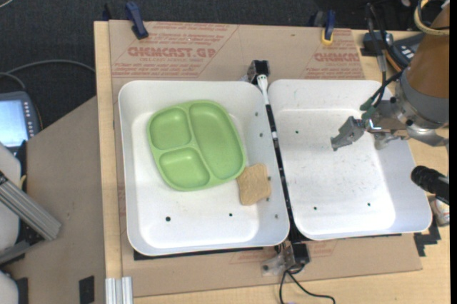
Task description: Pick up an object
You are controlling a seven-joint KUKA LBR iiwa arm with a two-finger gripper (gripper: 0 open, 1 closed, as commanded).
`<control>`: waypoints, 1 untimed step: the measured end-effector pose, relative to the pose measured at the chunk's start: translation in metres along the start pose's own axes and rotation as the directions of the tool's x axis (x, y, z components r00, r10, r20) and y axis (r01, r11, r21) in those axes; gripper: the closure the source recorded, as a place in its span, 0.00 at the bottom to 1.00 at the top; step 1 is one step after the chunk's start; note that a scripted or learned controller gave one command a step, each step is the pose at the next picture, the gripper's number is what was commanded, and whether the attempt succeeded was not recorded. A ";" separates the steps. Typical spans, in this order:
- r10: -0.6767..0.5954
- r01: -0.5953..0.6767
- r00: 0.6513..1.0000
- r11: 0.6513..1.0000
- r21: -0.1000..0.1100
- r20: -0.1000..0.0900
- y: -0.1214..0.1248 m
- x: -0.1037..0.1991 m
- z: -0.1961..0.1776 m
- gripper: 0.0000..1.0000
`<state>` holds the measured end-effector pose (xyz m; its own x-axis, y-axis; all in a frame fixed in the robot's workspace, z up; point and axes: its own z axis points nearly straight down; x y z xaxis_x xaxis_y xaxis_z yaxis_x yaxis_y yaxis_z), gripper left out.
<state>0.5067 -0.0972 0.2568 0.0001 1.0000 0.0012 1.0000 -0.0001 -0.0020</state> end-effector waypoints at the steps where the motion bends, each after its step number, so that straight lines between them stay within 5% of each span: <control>1: 0.000 0.000 1.000 1.000 -0.003 0.001 0.001 0.000 -0.011 1.00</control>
<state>0.5074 -0.0972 0.2674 0.0001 1.0000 0.0004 1.0000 -0.0001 0.0011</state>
